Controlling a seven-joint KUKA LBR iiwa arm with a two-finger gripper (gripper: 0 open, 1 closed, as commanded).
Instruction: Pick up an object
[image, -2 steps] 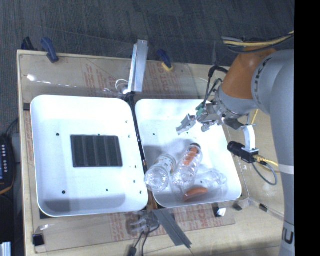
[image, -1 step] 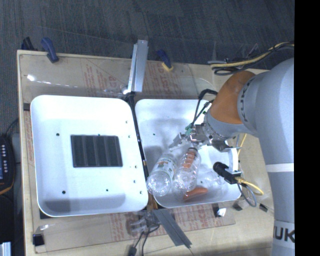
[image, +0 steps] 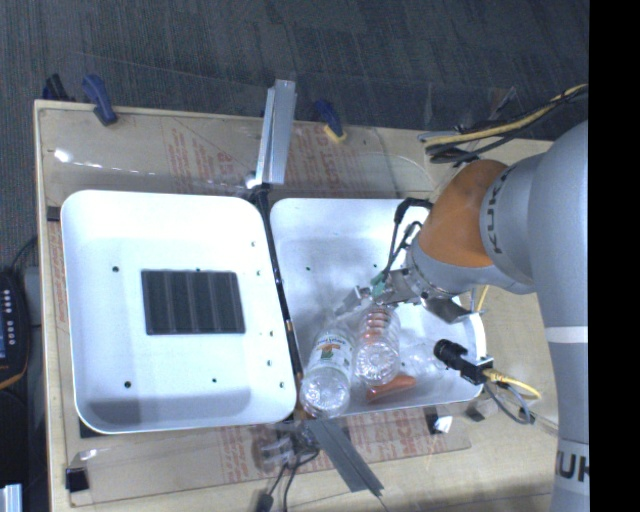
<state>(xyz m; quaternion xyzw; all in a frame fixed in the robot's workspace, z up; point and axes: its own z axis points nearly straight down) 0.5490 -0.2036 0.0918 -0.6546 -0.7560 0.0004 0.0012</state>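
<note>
In the right bin (image: 320, 225), two clear plastic bottles lie side by side near the front. One bottle (image: 328, 368) has a pale label. The other bottle (image: 377, 350) lies just right of it, with copper-coloured ribs at its upper end. A thin orange-red object (image: 392, 387) lies under the front end of the second bottle. My gripper (image: 378, 292) is down in the right bin, right at the upper end of the ribbed bottle. The wrist hides the bin floor behind it. A black ridged rectangular block (image: 193, 301) lies flat in the middle of the left bin (image: 90, 230).
A metal divider bar (image: 274, 135) stands upright at the back between the bins. Blue clamps (image: 99, 100) hold the bench's far edge. Loose cables (image: 490, 125) lie at the back right. The arm's grey body (image: 560, 250) covers the right bin's right side.
</note>
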